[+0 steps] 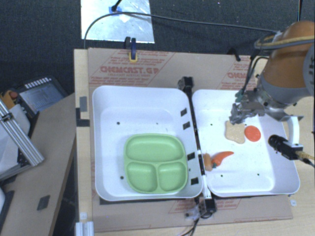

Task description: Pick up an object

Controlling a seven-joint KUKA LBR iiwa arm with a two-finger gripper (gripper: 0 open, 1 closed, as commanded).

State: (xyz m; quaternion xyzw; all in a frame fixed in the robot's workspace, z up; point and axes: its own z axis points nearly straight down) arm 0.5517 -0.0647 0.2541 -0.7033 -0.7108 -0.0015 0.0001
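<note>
Cardboard sheet (147,65), red lettering mirrored, unreadable; right bin (256,181); arm (290,63), cropped at frame edge; gripper (238,116), open-or-closed state indiscernible, above tan piece (235,133) beside red disc (252,133); carrot (221,157) near divider.

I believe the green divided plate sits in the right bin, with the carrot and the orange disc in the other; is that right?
Not quite: the camera view shows the green plate in the left bin. The carrot and the orange disc lie in the other, the right bin.
</note>
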